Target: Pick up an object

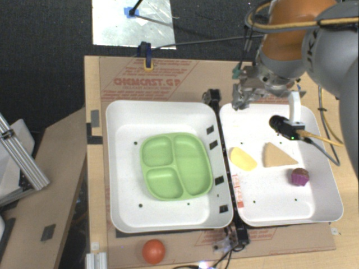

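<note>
Right bin (314,206): tan wedge (277,156) lies flat, tip pointing rearward; gripper (242,101) fingers, can't tell.

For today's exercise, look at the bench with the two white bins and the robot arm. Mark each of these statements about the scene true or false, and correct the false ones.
1. The green divided tray lies in the left bin. True.
2. The purple object sits inside the green tray. False: it lies in the right bin, near the tan wedge.
3. The yellow piece lies in the right bin, close to the divide between the bins. True.
4. The orange ball rests in the left bin. False: it sits outside the bins, on the bench's front edge.
5. The gripper hangs over the left bin's middle. False: it is at the right bin's back left corner.
</note>
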Robot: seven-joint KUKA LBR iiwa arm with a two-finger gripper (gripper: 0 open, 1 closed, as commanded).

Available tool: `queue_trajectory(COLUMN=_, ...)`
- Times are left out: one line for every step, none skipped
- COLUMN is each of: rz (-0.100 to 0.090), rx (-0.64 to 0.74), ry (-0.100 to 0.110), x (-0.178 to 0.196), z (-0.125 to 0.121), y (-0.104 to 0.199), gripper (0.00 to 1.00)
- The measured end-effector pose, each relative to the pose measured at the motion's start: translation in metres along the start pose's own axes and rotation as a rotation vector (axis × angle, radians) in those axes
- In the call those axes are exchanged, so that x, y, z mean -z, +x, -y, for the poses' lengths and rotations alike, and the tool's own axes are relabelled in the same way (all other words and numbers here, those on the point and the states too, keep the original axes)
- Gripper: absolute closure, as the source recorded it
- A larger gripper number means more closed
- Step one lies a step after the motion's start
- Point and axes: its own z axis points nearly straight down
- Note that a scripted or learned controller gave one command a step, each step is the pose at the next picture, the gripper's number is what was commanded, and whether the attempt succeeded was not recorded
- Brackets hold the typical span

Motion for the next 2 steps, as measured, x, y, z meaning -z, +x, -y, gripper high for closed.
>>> queue_trajectory(rz=0.000, rx=-0.001, ry=0.002, x=-0.017, z=-0.002, y=0.047, gripper=1.00)
queue_trajectory(rz=-0.001, rx=0.000, ry=-0.001, x=-0.012, z=-0.005, y=0.100, gripper=1.00)
